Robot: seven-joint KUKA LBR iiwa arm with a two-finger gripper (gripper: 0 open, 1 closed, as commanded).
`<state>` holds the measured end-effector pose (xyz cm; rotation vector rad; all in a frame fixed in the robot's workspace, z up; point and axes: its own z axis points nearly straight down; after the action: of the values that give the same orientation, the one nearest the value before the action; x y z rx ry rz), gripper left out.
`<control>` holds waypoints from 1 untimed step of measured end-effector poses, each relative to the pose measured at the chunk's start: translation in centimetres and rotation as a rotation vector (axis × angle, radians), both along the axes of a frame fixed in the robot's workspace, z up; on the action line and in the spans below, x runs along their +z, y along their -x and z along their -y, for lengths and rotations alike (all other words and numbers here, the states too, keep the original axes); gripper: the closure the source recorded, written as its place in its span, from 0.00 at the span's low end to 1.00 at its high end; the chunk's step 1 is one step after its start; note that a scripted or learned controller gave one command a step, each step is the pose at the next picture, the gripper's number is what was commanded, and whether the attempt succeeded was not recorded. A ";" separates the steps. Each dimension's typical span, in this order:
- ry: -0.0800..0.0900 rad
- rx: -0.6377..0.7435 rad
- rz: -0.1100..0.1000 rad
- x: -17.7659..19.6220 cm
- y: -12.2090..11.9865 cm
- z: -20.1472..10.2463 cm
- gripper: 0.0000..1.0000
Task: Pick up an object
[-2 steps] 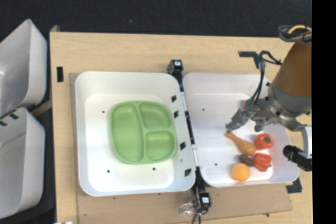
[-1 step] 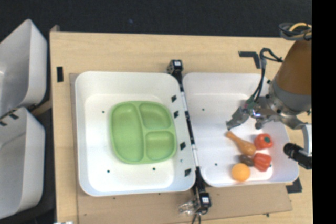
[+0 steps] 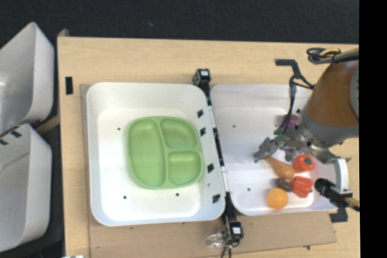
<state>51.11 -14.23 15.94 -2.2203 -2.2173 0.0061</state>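
Camera view showed the gripper [image 3: 271,148] low over the right bin [image 3: 242,112], at about 9 o'clock from the grey wrist and its orange band. Whether it was apart or together could not be told at this size, and nothing showed clearly between its tips.

Just beside it, toward 4 o'clock, lay a cluster of small toy foods. A carrot [image 3: 282,167] lay tilted just below the tips, with a tomato [image 3: 303,161] at its 3 o'clock, partly under the wrist. A red pepper [image 3: 302,185] sat at 5 o'clock from the carrot, and a small brown piece [image 3: 282,183] lay between them. An orange ball [image 3: 277,198] rested at 6 o'clock, near the bin's front wall. A purple bit [image 3: 291,122] showed at 1 o'clock from the gripper, too small to name.

The carrot looked the nearest candidate. All these pieces were probably light, hard, smooth plastic, so likely slippery. The carrot's thicker middle, taken across its width, seemed the safest hold. The ball would likely roll away if nudged. With the pieces so close together, a finger might land on a neighbour and push things aside.

Farther out, at 9 o'clock, the left bin [image 3: 103,130] held a green tray [image 3: 163,151] with three compartments, well apart from the arm.
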 end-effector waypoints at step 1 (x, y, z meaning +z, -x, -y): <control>0.000 -0.001 0.002 -5.3 0.1 0.1 0.00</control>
<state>51.05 -14.32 10.64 -2.2222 -2.2178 0.0041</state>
